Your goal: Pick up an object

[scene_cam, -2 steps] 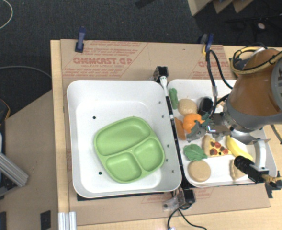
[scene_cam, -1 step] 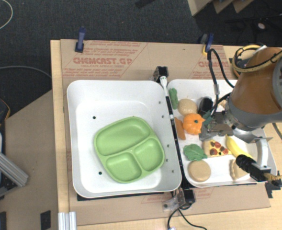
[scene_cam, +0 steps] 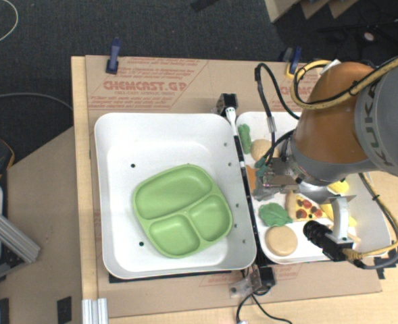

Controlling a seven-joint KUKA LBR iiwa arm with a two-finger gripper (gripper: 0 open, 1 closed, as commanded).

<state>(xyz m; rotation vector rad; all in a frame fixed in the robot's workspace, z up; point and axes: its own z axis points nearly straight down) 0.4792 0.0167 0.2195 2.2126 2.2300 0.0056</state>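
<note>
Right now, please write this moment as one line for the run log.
arm: over right bin | left bin: green divided tray | right bin: green leafy item, tan round item | grasp: cannot tell

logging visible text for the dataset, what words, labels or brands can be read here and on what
"CHEMCAST GP": red print on the brown board under the bins, at its far edge.
"KU": letters on the grey arm; the rest is cut off.
Smaller red lines beneath CHEMCAST: too blurred to read.
</note>
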